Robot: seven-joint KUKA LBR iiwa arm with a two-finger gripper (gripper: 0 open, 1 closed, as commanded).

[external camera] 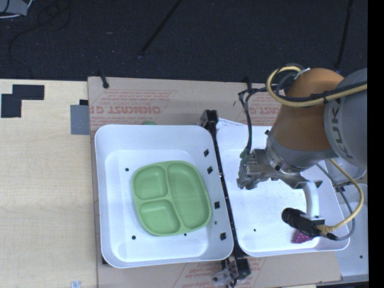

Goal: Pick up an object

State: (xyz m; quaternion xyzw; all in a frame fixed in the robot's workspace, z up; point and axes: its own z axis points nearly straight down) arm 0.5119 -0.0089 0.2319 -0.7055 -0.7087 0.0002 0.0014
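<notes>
A light green plate (171, 197) with three compartments lies flat in the middle of the left bin (111, 161). In the right bin (264, 236), a small purple thing (302, 237) sits near the front right corner, partly hidden by the robot's own fittings. My gripper (247, 180) hangs over the left part of the right bin, close to the divider and well apart from the purple thing. The arm's orange and grey wrist covers the back right of that bin.
The two bins meet at a black clamped rim (217, 179) just left of the gripper. Both rest on a cardboard sheet (156, 104) on the pale wooden bench (42, 179). Dark floor with cables lies beyond the bench.
</notes>
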